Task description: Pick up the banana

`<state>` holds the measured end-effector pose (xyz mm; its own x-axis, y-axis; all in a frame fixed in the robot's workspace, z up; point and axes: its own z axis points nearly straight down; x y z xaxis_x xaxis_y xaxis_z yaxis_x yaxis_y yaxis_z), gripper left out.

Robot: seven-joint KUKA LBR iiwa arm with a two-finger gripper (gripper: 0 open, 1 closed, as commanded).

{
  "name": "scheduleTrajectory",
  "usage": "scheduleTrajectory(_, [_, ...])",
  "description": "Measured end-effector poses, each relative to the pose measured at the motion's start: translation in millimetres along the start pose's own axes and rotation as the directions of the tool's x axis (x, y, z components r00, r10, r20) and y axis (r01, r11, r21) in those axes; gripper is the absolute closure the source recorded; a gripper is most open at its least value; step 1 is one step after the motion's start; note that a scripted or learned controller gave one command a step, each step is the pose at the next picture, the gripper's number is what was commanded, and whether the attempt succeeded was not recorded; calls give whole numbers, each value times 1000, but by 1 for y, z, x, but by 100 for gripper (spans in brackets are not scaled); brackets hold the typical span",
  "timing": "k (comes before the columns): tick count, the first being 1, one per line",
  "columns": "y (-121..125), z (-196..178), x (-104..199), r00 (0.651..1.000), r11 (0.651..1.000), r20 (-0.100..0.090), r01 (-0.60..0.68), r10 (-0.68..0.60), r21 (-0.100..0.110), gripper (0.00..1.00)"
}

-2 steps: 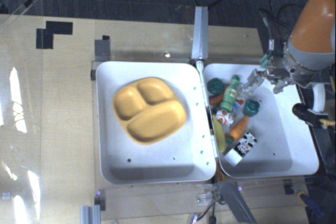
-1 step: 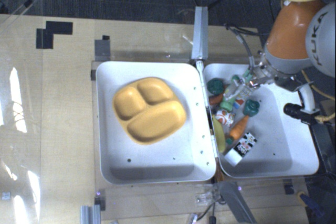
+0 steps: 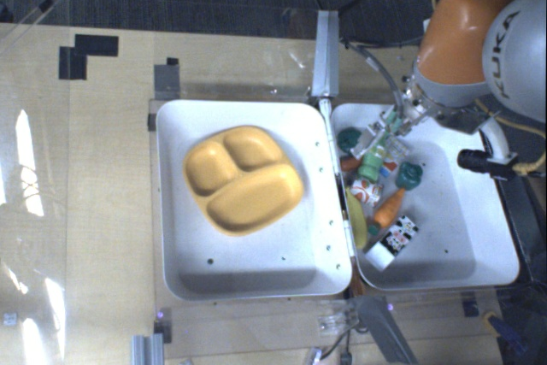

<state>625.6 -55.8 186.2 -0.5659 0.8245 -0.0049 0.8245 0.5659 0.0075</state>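
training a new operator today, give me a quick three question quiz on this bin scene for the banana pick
1. True or false: the yellow divided tray sits in the right bin.
2. Which bin holds the banana? A) left bin B) right bin
3. Fill in: the banana lies along the right bin's ____ wall, beside the orange carrot.

Key: 1 false, it sits in the left bin. 2 B. 3 left, next to the divider. The end effector hangs over the pile's far end.
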Motion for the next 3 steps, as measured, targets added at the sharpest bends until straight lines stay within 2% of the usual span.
scheduleTrajectory(1, [5,22,-54,982,982,0,187,-187,0,0])
scheduleTrajectory(2, [-23,99,-81,990,990,2,139,-139,0,0])
scheduleTrajectory(3, [-116,-37,-102,993,993,3,120,-120,1,0])
